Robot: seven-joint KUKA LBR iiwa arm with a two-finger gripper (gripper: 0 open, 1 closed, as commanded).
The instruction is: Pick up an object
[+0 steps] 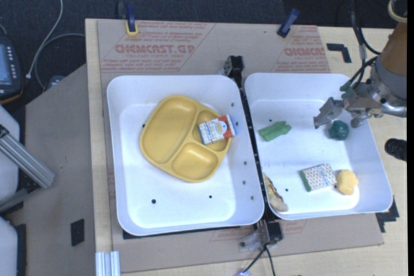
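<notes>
In the camera view, the gripper [341,114] is seen at the right of the frame, over the right bin [369,203], with its fingers spread apart and nothing between them. A dark green ball [337,131] lies just below it, close to one finger. For a sound grasp, the fingers are best centred on the ball before closing, since a round thing is likely to roll aside. A green block [274,131], a patterned box [318,177] and a yellow lump [347,181] are spaced apart, so room is ample. In the left bin [129,203], a yellow tray [168,145] bears a small carton [215,130].
</notes>
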